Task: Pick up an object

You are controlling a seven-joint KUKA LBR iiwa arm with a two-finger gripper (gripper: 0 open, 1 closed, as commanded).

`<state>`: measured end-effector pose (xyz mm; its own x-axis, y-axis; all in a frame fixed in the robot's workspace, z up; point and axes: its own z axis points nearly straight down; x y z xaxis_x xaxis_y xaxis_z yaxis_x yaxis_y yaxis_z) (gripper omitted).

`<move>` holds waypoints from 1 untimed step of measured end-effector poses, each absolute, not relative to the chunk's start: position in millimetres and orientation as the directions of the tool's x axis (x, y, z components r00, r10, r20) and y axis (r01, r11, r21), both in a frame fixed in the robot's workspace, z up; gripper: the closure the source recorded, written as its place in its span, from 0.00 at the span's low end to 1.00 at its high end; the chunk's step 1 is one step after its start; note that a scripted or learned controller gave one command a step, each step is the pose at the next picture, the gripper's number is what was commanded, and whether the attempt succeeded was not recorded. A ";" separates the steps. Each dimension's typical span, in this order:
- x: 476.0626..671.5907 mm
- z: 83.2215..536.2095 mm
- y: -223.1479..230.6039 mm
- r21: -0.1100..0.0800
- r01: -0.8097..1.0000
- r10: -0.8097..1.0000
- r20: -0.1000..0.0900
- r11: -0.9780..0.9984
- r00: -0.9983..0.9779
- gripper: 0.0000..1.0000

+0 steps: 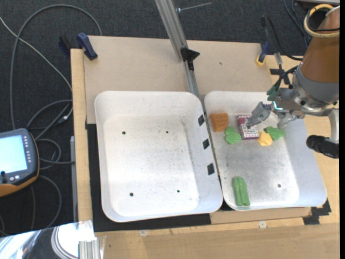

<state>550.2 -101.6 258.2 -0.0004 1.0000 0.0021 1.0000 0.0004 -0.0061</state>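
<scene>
Bins sit side by side on the wooden bench, the left bin [145, 161] bare white with dark specks, the right bin [269, 182] carrying all the small things. The arm [322, 58] leans in from the right, its orange band above the grey wrist, and the gripper [265, 115] hangs low over the upper part of the right bin. How its tool end stands I cannot tell from here; it is a grey blur against the clutter. Just under it lies a pink-and-white patterned block [248, 127], touching or nearly touching the gripper tip, I cannot say which. An orange block [219, 121] rests to the left of that, near the bin's upper left corner. A green piece [233, 136] lies just below the orange block. A yellow piece [265, 140] and another green piece [275, 133] sit close together to the right of the patterned block. Well apart from these, a long green object [240, 191] lies near the bin's front edge.
</scene>
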 end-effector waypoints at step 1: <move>550.9 260.1 -101.7 -0.001 1.000 1.000 0.001 0.000 0.000 0.00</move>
<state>550.9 -101.7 260.1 -0.0005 1.0000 0.0014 1.0000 0.0005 -0.0013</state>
